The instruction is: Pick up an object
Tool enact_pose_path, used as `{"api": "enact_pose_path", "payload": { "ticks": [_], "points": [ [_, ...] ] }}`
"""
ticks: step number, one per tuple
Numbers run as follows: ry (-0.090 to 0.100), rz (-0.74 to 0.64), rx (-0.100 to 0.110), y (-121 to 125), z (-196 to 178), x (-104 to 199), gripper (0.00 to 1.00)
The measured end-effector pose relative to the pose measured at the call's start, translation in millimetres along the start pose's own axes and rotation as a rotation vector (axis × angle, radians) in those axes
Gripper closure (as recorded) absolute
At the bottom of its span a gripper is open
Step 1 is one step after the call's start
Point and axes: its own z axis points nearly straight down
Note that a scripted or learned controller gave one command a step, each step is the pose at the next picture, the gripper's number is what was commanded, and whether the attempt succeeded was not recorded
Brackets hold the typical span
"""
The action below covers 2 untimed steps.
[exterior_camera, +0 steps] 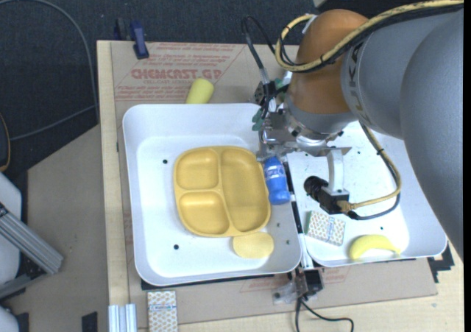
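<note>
Yellow tray at left, arm low over the divide at right.

In the left bin (147, 139): a yellow divided tray (221, 191), a pale yellow disc (253, 245) touching its lower edge, a blue object (276, 181) against its right side. Directly above the blue object, the gripper (274, 148), pointing down from the orange-banded wrist; finger state impossible to tell. In the right bin (412, 205): a patterned packet (326, 227), a yellow banana-shaped piece (373, 247).

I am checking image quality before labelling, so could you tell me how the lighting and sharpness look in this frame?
In the camera view, light is even and soft, with the white bins bright but not washed out; the yellow tray and blue object look sharp; the arm throws faint shadow on the right bin, and the dark floor lacks detail.
</note>
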Motion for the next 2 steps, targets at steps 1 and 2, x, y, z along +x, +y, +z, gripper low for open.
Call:
{"api": "enact_pose_path", "payload": {
  "ticks": [1,2],
  "points": [
    [-0.003,0.003,-0.001,-12,-42,-71,1.00],
    [-0.002,0.003,0.003,1,0,-135,1.00]
  ]
}}
